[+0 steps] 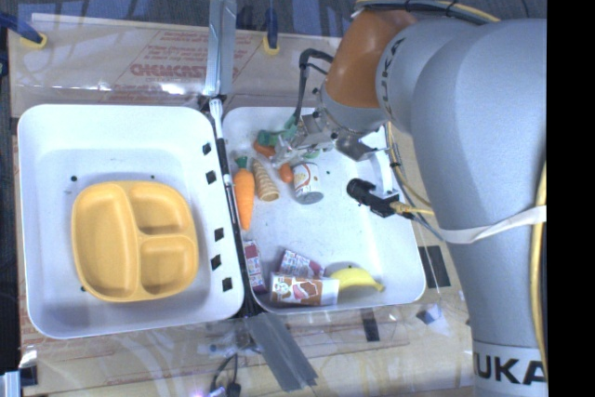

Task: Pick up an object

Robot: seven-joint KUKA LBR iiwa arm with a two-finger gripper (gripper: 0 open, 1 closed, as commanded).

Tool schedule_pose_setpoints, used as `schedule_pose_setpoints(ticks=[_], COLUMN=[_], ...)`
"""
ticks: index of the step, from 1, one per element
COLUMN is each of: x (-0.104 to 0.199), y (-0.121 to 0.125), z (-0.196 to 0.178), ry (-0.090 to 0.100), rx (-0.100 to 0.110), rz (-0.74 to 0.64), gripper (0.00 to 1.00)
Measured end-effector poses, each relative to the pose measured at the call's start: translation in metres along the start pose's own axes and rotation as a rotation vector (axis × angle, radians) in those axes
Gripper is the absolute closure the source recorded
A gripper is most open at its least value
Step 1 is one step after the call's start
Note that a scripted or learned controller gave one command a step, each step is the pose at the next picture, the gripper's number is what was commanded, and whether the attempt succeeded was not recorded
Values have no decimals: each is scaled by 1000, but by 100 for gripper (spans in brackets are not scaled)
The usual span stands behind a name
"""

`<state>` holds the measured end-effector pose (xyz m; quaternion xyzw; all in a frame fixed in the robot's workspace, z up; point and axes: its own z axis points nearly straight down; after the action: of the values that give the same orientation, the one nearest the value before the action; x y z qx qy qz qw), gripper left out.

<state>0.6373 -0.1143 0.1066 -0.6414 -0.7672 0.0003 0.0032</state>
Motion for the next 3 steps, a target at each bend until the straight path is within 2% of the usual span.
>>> schedule_pose_setpoints(ticks=[1,2,3], x=[60,28,28], y=[-6,-66,-66], z=[-119,12,12], ry=[-4,-3,-4], rx=[-4,1,0], rz=[267,219,219], gripper=[100,100,0])
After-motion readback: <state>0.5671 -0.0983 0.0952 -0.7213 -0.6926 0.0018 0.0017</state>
